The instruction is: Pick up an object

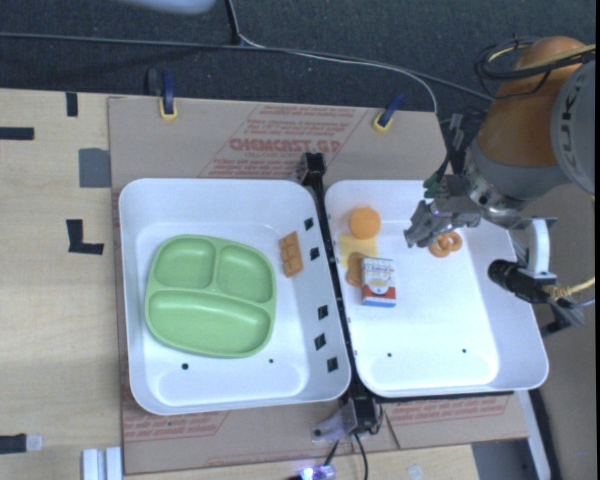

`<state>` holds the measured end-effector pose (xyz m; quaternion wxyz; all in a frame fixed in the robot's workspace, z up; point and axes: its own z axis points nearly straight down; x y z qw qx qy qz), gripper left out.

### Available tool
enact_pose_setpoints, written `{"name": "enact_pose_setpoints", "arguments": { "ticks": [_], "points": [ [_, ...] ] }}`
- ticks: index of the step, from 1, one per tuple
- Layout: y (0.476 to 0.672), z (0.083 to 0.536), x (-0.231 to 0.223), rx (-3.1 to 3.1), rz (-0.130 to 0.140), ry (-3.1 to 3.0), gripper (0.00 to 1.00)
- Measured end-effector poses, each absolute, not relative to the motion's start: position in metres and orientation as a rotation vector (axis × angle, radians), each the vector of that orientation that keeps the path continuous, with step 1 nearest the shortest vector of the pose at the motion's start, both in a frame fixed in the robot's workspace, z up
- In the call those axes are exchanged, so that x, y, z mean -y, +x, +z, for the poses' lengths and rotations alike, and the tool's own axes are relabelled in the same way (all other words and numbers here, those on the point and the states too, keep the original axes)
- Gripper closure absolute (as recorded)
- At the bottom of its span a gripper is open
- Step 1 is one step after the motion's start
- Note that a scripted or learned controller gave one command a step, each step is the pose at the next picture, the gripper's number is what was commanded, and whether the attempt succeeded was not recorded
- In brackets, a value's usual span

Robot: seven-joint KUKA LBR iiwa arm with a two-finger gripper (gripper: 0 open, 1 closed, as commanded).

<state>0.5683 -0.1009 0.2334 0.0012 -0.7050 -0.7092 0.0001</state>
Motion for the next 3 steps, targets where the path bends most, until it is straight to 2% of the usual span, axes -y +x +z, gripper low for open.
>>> {"name": "enact_pose_setpoints", "arguments": {
  "ticks": [1,3],
  "points": [
    [0.556,0.220,0.048,2.225,0.003,-2.212,1.00],
    [0.528,0.236,-0.051,2.227,0.001,-2.211,1.00]
  ]
}}
